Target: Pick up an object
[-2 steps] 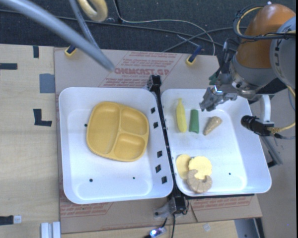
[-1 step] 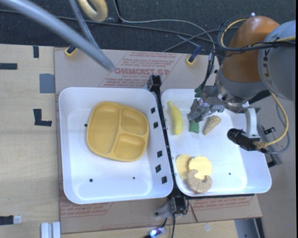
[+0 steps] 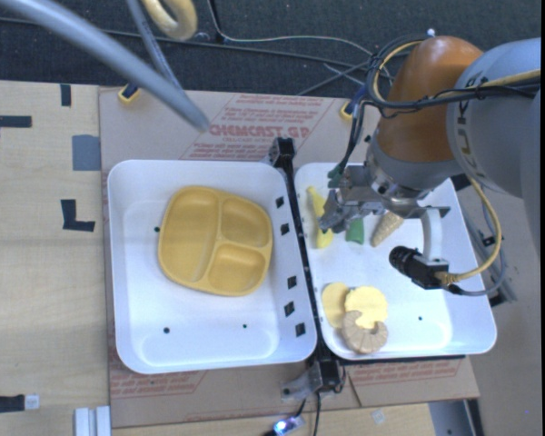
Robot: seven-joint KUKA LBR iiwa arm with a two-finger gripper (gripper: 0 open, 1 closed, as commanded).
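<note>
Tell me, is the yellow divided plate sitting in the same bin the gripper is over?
No, the yellow divided plate lies in the left bin, while the gripper is over the right bin.

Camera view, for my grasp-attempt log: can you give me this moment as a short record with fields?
left bin: holds a yellow divided plate, lying flat
right bin: holds small food-like pieces
pieces near front: pale yellow pieces touching a tan bitten cookie
pieces near back: yellow piece, green piece, cream cone-shaped piece
pincer: low over the back pieces in the right bin
grasp: cannot tell whether anything is held
arm: reaches in from the right, orange band above the wrist
</note>
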